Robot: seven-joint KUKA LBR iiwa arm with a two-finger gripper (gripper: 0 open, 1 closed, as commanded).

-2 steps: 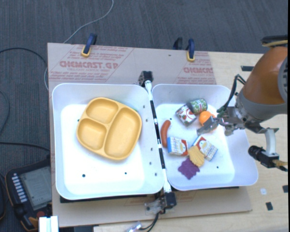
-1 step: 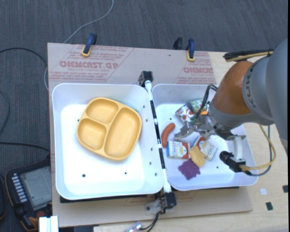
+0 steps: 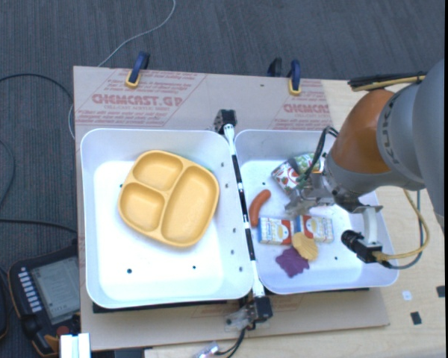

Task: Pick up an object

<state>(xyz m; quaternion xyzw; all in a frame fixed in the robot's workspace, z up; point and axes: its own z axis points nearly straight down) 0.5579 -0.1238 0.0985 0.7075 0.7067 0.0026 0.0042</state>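
The arm (image 3: 381, 144), grey with an orange band, is the thing closest to the lens, reaching in over the table's right edge and down into the right bin (image 3: 373, 274). Its end effector (image 3: 308, 198) sits low among the small objects there; whether it is open or closed cannot be told, and nothing can be seen held by it.

Just beside it toward the bin's back lies a crumpled red, white and green packet (image 3: 291, 173). An orange-red sausage-shaped piece (image 3: 259, 206) lies near the divider between the bins. Toward the front edge sit two small printed packets (image 3: 275, 230) side by side, a yellow chip-like piece (image 3: 305, 246) touching them, and a purple piece (image 3: 290, 262) just in front of that.

The left bin (image 3: 104, 274) carries a yellow three-compartment plate (image 3: 169, 198), set toward its back half.
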